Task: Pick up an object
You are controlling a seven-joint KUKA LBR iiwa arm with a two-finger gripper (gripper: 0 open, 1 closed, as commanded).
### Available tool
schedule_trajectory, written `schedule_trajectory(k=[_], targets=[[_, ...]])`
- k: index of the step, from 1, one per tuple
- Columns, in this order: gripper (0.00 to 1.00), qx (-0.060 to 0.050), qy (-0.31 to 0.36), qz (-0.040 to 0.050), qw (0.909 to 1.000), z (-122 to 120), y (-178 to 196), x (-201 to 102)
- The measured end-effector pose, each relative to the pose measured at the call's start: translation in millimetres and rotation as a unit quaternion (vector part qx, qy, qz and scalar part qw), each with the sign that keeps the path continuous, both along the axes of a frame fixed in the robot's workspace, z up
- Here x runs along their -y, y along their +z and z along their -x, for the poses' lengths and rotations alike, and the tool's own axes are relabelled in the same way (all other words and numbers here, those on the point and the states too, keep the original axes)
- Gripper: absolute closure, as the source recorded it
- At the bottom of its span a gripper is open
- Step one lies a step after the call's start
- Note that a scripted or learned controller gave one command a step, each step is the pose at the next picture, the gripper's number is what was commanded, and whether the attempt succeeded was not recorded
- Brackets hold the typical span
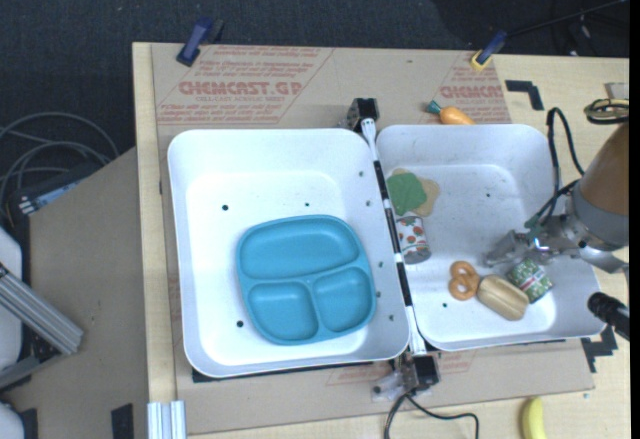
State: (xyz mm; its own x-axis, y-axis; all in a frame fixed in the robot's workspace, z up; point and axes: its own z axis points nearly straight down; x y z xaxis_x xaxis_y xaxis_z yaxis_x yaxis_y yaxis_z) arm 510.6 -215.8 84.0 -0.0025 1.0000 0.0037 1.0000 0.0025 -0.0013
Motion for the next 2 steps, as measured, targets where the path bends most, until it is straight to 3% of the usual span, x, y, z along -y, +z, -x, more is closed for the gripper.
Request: schedule_trajectory(k=[1, 2], targets=[[0.0, -0.001, 0.001, -0.002, 1.0, 31.0, 0.4, 4.4], [1.0, 0.001, -0.001, 0.0015, 1.0, 30.7, 10.8, 7.3]])
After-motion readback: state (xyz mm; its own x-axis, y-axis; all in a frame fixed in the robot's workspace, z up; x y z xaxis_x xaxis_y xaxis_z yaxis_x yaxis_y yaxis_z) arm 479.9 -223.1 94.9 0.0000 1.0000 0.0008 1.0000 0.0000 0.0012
